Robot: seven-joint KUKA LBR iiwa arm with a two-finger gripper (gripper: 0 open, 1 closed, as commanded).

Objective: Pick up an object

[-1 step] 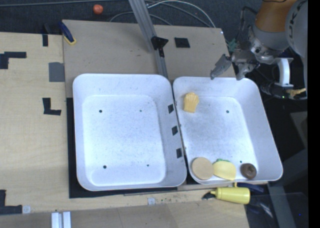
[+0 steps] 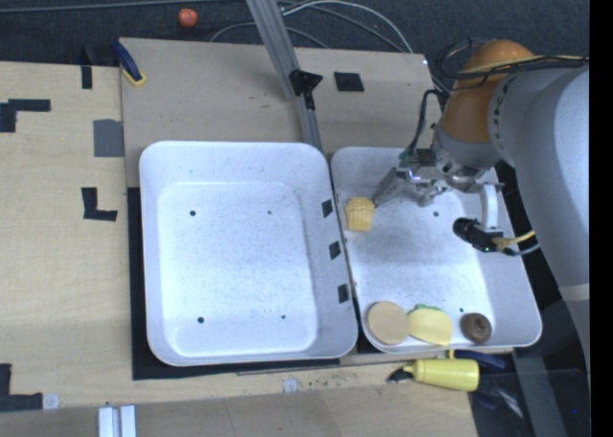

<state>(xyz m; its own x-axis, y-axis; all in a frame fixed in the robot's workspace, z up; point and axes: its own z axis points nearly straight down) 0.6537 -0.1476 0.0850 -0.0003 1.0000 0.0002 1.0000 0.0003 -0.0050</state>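
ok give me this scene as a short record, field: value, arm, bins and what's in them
arm: grey with orange band, reaching in from the right over the right bin
gripper: beside the yellow corn piece, nothing seen between its fingers
right bin near edge: tan disc, yellow piece, brown round item
left bin: white, speckled
outside bins: yellow bottle on the bench

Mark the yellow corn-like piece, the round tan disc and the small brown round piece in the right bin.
yellow corn-like piece (image 2: 359, 215), camera view, its middle
round tan disc (image 2: 387, 322), camera view, its flat top
small brown round piece (image 2: 476, 328), camera view, its centre
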